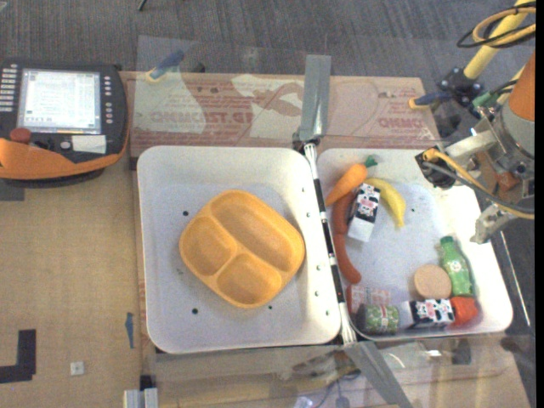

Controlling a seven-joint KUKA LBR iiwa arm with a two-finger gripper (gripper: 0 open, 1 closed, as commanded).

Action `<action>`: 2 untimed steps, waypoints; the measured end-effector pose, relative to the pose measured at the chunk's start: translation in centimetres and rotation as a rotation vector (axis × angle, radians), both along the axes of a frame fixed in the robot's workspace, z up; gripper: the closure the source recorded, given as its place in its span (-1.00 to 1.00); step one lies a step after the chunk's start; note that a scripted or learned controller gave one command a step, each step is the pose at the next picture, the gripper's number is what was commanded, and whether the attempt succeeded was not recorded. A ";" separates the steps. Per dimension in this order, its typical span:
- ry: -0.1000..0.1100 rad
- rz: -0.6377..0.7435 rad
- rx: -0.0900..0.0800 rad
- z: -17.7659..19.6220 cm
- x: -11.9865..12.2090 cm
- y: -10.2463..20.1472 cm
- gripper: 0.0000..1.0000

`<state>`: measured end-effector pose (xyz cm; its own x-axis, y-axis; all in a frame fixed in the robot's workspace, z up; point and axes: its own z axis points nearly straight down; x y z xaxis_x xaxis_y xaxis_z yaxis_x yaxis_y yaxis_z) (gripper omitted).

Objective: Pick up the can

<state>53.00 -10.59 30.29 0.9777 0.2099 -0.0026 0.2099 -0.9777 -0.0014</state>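
Can point(382, 316) lies on its side at the right bin's point(491, 228) front edge, well apart from the tool point(493, 219).

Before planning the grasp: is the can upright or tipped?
Tipped: the can lies on its side along the right bin's near wall.
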 end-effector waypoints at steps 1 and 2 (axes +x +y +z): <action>0.000 -0.009 0.000 0.4 -4.6 7.4 -1.00; 0.001 0.262 0.002 -11.7 -5.1 11.4 -1.00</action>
